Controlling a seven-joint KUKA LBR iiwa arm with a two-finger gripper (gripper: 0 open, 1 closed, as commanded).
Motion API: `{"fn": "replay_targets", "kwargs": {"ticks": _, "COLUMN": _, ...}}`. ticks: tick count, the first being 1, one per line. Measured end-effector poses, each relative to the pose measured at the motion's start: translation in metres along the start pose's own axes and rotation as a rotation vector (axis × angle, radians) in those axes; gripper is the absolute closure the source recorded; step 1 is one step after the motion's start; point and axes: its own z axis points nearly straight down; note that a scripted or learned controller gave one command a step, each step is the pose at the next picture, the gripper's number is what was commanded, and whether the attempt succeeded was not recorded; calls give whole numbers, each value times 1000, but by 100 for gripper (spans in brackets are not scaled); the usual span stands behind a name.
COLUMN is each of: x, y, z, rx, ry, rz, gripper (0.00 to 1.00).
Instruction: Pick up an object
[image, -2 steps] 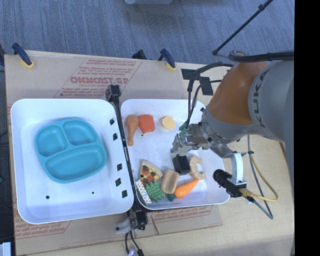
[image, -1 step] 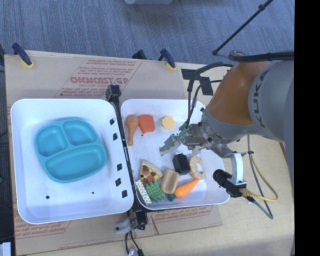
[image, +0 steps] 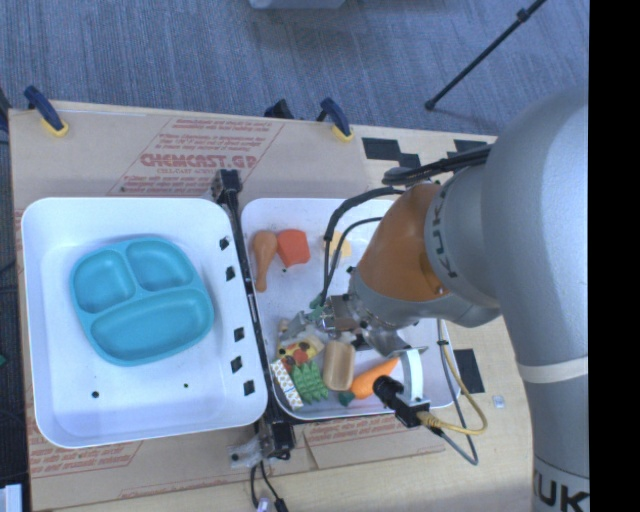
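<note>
Bench (image: 150, 140) of brown board on blue-grey carpet (image: 200, 50), two white bins (image: 40, 330), hand (image: 335, 325) state unclear.

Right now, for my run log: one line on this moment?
arm: over right bin | gripper: low among toys | blue tray: left bin

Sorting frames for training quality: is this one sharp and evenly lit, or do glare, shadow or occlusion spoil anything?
Camera view: sharp overall, light soft and even; the blue tray reads cleanly in the left bin. The arm covers part of the right bin and dims the toys beneath; the pincer is lost in that clutter.
</note>
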Motion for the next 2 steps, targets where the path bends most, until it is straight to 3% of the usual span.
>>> {"fn": "replay_targets", "kwargs": {"ticks": 1, "x": -3, "y": -18, "z": 12, "rx": -24, "ry": -8, "rz": -125, "gripper": 0}}
{"fn": "replay_targets", "kwargs": {"ticks": 2, "x": -2, "y": -18, "z": 2, "rx": -22, "ry": -7, "rz": -131, "gripper": 100}}
